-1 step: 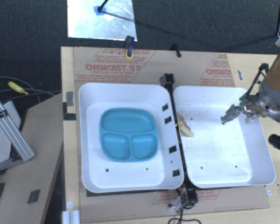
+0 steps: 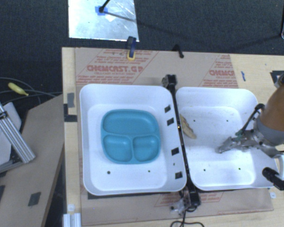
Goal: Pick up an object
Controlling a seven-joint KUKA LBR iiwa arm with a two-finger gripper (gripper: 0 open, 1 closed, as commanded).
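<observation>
the arm reaches in from the right over the right bin [image 2: 213,100], its gripper [image 2: 223,148] low above the bin floor near the middle; whether it is open or closed cannot be told from here, and nothing shows in its grasp. a small tan object [image 2: 187,128] lies at the right bin's left wall, apart from the gripper. the left bin [image 2: 92,103] holds a blue divided plate [image 2: 130,136], lying flat near its middle.

Tool [image 2: 221,149] near brown object [image 2: 187,127]
</observation>
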